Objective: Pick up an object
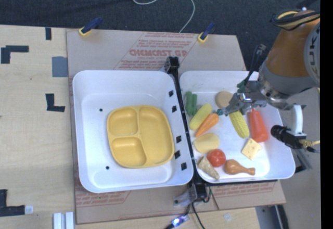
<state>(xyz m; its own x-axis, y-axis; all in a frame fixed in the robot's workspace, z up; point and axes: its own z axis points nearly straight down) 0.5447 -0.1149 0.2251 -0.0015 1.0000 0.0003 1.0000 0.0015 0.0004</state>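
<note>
A yellow divided plate (139, 136) lies mid left bin (83, 92). In the right bin (283, 170), toy foods cluster; the tool (232, 107) hovers over the corn (239, 124) near the carrot (207, 124); whether its grip is open, I cannot tell. The counter (31, 118) is pale wood.

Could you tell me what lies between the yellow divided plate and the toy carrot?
In the camera view, the black divider where the two bins' walls meet lies between the yellow plate and the carrot; otherwise just bare white bin floor.
</note>
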